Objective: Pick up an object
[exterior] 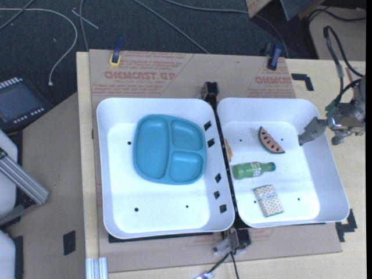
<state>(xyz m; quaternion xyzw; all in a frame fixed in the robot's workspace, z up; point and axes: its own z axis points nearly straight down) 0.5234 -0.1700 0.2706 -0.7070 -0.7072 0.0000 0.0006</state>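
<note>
a pale wooden desk [87, 156] carries two shallow white plastic bins side by side. the left bin [116, 214] holds a light blue plastic plate with three compartments [170, 149], lying flat toward its far half. the right bin [325, 196] holds three things: a red watermelon slice with a green rind [271, 140] toward the far side, a small green plastic bottle with a yellow label [252, 169] lying on its side near the bin's left wall, and a small patterned white carton [268, 200] nearer the front. at the right bin's far right rim hovers the grey metal end effector [311, 131]; whether it is released or clenched cannot be told, and nothing is seen in it.
</note>
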